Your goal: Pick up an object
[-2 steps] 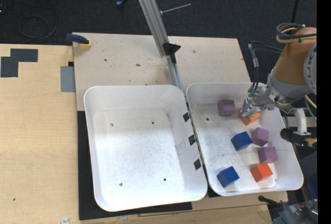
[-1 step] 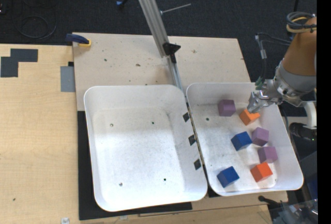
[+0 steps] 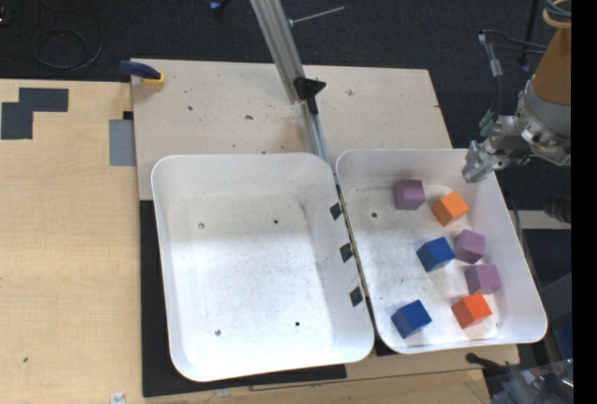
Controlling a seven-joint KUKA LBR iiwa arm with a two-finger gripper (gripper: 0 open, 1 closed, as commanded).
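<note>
2 white bins (image 3: 252,337), smooth plastic look, slight sheen. Bench (image 3: 65,234) pale wood-grain, matt. Far aluminium rail (image 3: 272,20), ribbed metal. 7 blocks (image 3: 410,317), matt.

Robotics lab, we judge: wooden bench (image 3: 65,234) with two shallow white plastic bins (image 3: 187,171), slanted aluminium rail (image 3: 272,20), loose black cables (image 3: 65,43) on dark floor.

No readable text, label, brand, number or sign stood on anything in the camera view. The two bins, the blocks, the bench and the arm bore no lettering that could be made out.
</note>
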